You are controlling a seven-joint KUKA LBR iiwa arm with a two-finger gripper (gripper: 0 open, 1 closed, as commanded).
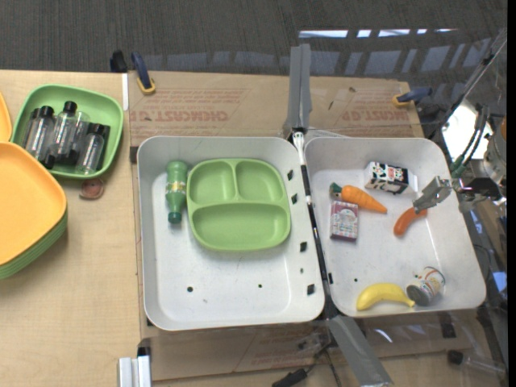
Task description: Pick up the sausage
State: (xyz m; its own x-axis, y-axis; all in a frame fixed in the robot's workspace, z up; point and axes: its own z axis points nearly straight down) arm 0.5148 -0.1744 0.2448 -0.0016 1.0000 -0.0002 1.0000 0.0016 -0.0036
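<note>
The gripper [434, 193] sits at the upper end of the slim orange-red sausage [403, 221] in the right bin [459, 240]; whether it grips is unclear. A carrot [363, 199] lies nearby.

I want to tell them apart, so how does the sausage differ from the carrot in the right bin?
The sausage is plain orange-red; the carrot is lighter orange with a green top. The sausage is slimmer, the carrot thicker and tapered. The sausage lies right by the gripper, the carrot nearer the bin's middle. Both rest on the right bin floor.

Small grey metal gripper [431, 194] with 2 fingers
</note>
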